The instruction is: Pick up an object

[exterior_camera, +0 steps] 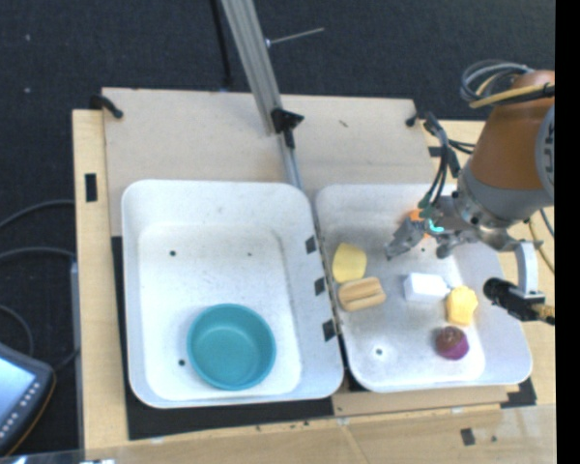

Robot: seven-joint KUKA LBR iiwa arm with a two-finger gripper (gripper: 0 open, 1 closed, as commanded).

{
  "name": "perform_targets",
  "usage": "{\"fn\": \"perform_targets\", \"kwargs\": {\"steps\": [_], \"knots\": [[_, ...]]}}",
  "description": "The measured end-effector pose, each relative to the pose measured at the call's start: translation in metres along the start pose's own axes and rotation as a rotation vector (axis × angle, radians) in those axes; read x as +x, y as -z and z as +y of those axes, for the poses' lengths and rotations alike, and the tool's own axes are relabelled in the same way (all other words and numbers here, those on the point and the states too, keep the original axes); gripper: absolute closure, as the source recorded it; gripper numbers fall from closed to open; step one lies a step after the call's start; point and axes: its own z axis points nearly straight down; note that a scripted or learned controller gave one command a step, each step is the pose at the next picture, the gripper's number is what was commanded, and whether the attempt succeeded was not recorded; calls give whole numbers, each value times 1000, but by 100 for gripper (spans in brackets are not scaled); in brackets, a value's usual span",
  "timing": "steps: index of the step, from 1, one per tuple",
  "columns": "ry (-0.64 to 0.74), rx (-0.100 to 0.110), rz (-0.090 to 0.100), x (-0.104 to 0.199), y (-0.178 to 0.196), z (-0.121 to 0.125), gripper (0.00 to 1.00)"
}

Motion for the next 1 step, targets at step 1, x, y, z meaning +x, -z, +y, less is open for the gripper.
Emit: {"fn": "perform_targets", "kwargs": {"steps": [1], "knots": [[-3,7,-2,-9,-60,-1,0]]}}
